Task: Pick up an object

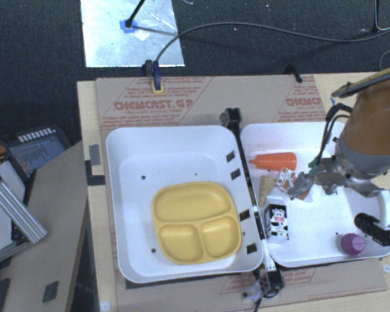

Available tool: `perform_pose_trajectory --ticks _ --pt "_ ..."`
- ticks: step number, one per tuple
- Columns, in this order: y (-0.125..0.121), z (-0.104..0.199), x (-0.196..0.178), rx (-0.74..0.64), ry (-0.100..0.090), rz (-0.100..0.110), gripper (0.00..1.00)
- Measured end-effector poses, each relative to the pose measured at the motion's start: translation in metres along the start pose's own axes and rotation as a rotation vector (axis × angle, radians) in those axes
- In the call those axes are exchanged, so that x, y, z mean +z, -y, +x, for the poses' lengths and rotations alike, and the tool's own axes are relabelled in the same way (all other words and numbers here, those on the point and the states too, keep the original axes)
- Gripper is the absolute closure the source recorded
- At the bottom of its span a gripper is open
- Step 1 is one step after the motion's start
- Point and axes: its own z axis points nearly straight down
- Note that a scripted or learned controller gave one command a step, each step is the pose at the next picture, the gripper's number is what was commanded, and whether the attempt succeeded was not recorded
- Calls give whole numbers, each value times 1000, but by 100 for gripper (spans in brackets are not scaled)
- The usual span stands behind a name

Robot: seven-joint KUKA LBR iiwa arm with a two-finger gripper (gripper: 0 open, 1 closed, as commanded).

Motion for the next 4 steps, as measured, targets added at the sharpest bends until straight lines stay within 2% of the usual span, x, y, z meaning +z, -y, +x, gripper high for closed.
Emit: perform_pose_trajectory --ticks 1,2,4 --pt "-2 -3 60 2 0 -5 0" --pt "-4 -3 46 0 2 -12 100" --pt "-6 -8 -52 -3 3 -11 100"
